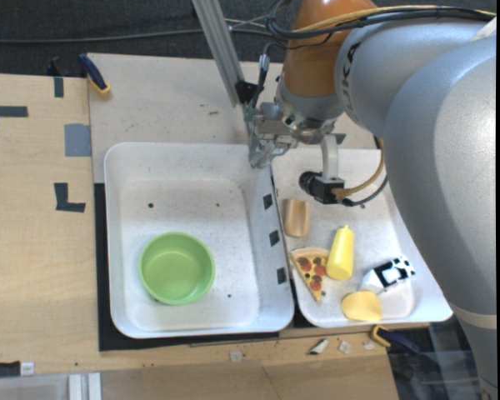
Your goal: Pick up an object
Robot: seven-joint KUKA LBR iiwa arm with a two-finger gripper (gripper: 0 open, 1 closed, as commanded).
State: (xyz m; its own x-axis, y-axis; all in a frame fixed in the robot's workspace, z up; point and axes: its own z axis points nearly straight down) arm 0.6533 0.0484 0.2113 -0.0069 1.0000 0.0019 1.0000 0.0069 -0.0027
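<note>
Reaching in from the right, the grey arm (425,82) with its orange band (321,40) hung over the top edge of the two white bins, its claw (262,152) sitting just above the ridge where the bins meet. Could not tell how the claw was set; it was small and dark against the rim, and nothing showed between its tips.

Left bin (125,173): one green bowl (177,267), upright, in the lower left part, well apart from the claw.

Right bin (400,223): a tan bread-like piece (296,217) lay nearest the claw, just below it and close to the dividing wall. Below that, a pizza slice (311,272) lay flat with its point toward the bottom edge. A yellow bottle (341,252) lay just beside the slice on its right, apparently touching it. A round yellow piece (362,306) sat near the bottom rim, and a black-and-white block (392,273) sat just above and to its right.

A black cable fitting (321,186) with an orange lead hung off the wrist over the upper part of the right bin. All items rested on the bin floors. The bench (33,223) carried grey tape marks at left.
</note>
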